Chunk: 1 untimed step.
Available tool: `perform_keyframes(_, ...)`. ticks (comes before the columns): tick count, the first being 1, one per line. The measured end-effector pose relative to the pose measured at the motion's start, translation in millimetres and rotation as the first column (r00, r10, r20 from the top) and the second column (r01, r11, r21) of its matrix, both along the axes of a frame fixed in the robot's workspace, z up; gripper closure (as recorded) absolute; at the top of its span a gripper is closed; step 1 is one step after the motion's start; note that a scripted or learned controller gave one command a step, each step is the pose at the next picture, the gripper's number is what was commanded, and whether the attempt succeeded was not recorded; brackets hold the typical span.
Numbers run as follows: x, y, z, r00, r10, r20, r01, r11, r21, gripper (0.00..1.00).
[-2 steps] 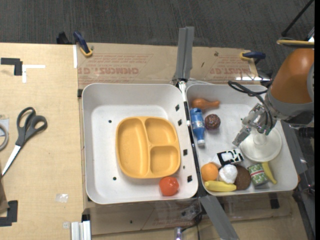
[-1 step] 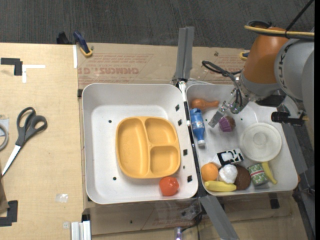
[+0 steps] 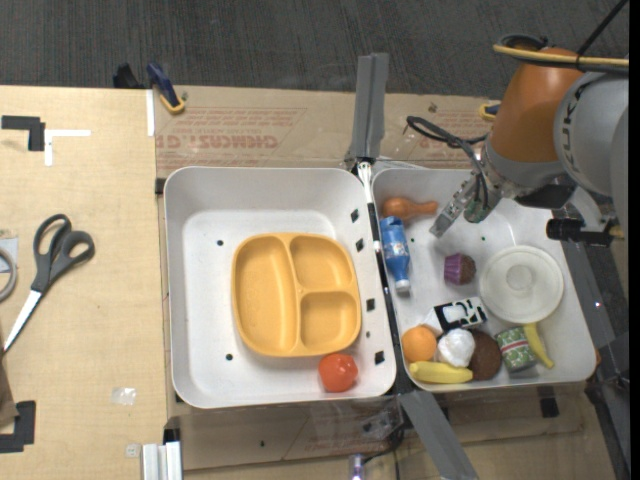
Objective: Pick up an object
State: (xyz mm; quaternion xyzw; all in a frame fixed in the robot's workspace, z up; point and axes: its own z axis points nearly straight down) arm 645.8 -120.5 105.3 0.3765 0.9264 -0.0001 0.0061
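Gripper (image 3: 458, 211) low over the far end of the right bin (image 3: 570, 363), nothing between its fingers.
Whether those fingers are spread or closed cannot be told. Just left of it lies an orange drumstick (image 3: 410, 207); below, a blue bottle (image 3: 395, 251), a purple piece (image 3: 459, 267) and a white bowl (image 3: 520, 281). Left bin (image 3: 195, 298) holds a yellow 3-part tray (image 3: 296, 293) and a tomato (image 3: 338, 371).

I count: bins 2 (image 3: 180, 268) (image 3: 570, 368) | bananas 2 (image 3: 440, 372) (image 3: 540, 345) | tray 1 (image 3: 296, 293) | scissors 1 (image 3: 45, 258) | bottle 1 (image 3: 395, 251)
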Motion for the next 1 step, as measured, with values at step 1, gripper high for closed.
perform_keyframes(1,-20.2,22.8,163.8,0.996,-0.089,-0.008,0.089,0.996,0.003,1.00)
